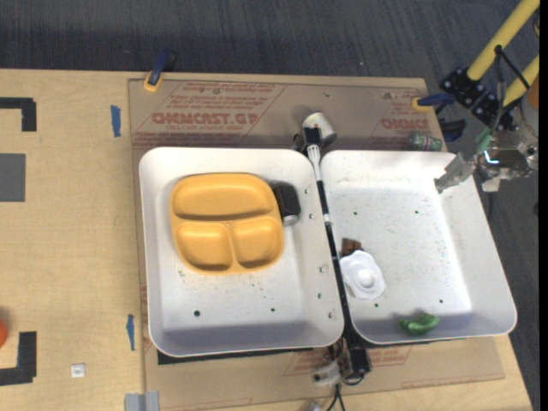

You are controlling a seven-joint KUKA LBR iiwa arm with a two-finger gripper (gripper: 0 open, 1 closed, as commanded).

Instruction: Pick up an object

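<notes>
Claw: at the far right rim of the right bin, above its edge; grey fingers point left and down into the bin; whether they are spread or pressed together I cannot tell; nothing visible between them.
Green object: small, glossy, lying in the near right part of the right bin, close to the near wall; well apart from the claw.
White object: pale, rounded with a ruffled outline, in the near left part of the right bin, against the wall shared with the left bin.
Brown piece: small and dark, touching the far edge of the white object.
Right bin: shallow, white, floor speckled with dark flecks.
Left bin: shallow, white, just beside the right bin, rims meeting along the middle.
Yellow tray: three compartments, one wide at the far side and two smaller at the near side; lies flat in the far half of the left bin.
Black object: dark, blocky, touching the right edge of the yellow tray.
Board: brown sheet with red lettering under both bins.
Clamp: blue and yellow, at the board's far left corner.
Floor: dark carpet beyond the bench.
</notes>
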